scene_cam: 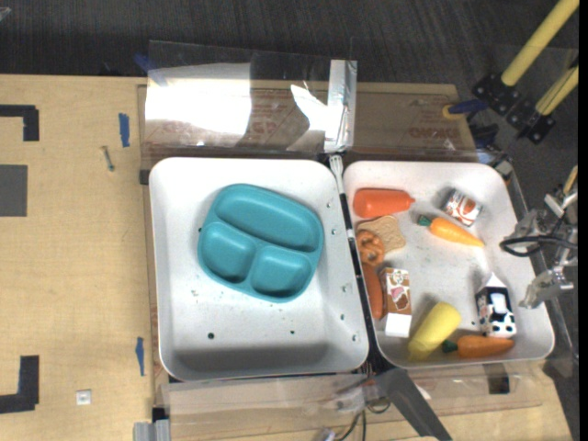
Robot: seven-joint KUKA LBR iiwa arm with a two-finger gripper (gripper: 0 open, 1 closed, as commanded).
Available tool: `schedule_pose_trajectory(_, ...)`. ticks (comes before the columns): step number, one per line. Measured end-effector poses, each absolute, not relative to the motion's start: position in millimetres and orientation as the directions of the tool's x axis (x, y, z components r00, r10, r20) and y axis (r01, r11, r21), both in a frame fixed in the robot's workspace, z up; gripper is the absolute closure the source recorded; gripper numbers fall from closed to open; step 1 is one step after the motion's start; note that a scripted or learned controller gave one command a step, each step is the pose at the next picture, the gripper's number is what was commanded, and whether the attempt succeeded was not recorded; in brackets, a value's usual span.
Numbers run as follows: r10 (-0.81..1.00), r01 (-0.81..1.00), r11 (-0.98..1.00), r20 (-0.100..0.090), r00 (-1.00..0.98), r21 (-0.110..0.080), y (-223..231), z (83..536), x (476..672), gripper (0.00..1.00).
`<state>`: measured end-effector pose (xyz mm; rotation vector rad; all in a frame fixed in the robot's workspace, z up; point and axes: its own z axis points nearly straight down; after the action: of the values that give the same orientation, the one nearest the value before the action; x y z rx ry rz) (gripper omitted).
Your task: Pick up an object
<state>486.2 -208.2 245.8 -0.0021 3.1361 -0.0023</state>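
No words can be read on anything here. On the brown table (64, 274), the left bin (175, 329) holds one blue plate (260, 241) with three parts. Just beside it, the right bin (478, 177) holds toy food. An orange sausage (382, 200) lies at the top, a pretzel (369, 243) below it, and a little box (398, 292) lower down. A yellow lemon (433, 327) sits near the front, touching a carrot (484, 345). Another carrot (451, 231) lies by a small can (460, 207). A milk carton with cow spots (494, 309) stands at the right. I cannot tell if the hand is open or closed.
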Motion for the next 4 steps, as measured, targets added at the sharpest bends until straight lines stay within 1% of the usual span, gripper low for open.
schedule_pose_trajectory(1, -0.087, -0.087, 0.996, -0.015, -0.996, -0.006, -222.6, 122.3, 507.4, 0.00)
schedule_pose_trajectory(2, -0.132, -0.132, 0.991, -0.015, -0.991, -0.007, -225.5, 107.6, 530.4, 0.00)
schedule_pose_trajectory(3, -0.035, -0.033, 0.999, -0.059, -0.998, -0.020, -225.0, 109.9, 512.9, 0.00)
schedule_pose_trajectory(4, 0.022, 0.022, 1.000, -0.025, -0.999, -0.005, -222.5, 92.6, 490.9, 0.00)
